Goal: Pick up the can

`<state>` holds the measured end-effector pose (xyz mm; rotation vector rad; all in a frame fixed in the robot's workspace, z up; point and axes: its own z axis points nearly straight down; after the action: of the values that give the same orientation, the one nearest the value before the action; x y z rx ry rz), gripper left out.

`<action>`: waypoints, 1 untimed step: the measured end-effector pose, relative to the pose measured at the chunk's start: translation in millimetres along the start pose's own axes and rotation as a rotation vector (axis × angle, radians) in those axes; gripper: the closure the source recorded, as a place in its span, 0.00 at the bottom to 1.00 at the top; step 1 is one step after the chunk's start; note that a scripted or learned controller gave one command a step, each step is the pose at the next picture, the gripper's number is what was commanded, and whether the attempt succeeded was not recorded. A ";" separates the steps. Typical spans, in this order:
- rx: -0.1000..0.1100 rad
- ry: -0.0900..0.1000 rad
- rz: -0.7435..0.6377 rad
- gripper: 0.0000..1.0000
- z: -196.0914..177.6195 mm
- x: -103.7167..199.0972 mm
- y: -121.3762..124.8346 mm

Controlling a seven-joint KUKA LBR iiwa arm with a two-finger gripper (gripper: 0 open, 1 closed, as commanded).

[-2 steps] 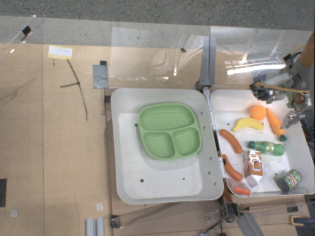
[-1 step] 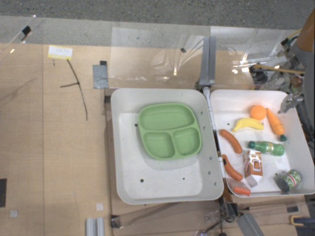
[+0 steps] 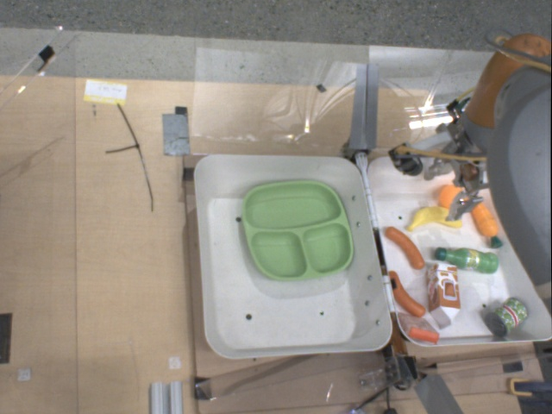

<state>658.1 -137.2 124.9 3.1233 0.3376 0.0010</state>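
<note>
The can (image 3: 510,316) has a green, white and red label and a dark end. It lies on its side in the near right corner of the right bin (image 3: 385,203). My gripper (image 3: 467,201) hangs over the far part of that bin, beside a yellow banana (image 3: 431,220) and an orange ball (image 3: 449,195). It is well behind the can and apart from it. The grey arm with its orange band (image 3: 509,67) comes in from the right.
In the right bin also lie two sausages (image 3: 405,246), a carrot (image 3: 486,221), a green bottle (image 3: 467,260), a small carton (image 3: 443,287) and a small orange piece (image 3: 423,334). The left bin (image 3: 224,309) holds a green divided plate (image 3: 297,229).
</note>
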 end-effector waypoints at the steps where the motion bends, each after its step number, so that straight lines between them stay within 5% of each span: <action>1: -0.004 0.005 -0.012 1.00 -14.0 1.8 0.7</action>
<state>660.0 -137.4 138.9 3.1178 0.3563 0.0088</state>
